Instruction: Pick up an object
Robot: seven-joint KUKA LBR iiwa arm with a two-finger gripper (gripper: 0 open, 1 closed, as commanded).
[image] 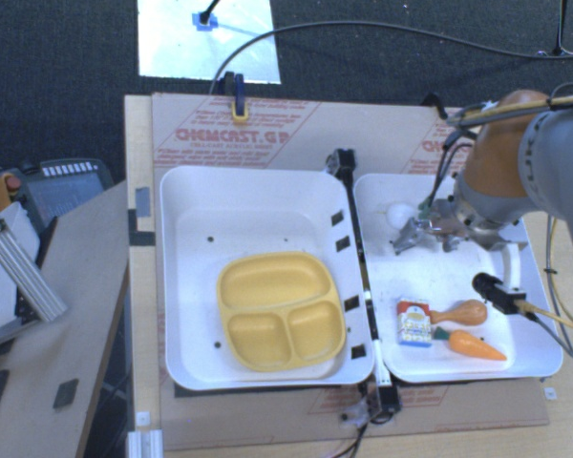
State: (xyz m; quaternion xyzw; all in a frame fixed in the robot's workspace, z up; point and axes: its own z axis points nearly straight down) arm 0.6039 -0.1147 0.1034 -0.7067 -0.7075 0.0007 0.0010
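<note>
Floor is dark, speckled carpet (pixel 67 55) all round the bench. There's a shiny pale sheet (pixel 205 27) lying on it up top with a bit of blue tape (pixel 205 21), and black cables (pixel 411 34) snake across the carpet. The bench is topped with a brown board printed CHEMCAST GP (pixel 234 134) in red. Off to the left sits a grey side table (pixel 57 294), a silver aluminium rail (pixel 19 265) leaning over it, and a dark handheld controller (pixel 62 191) behind, lighting pretty even
</note>
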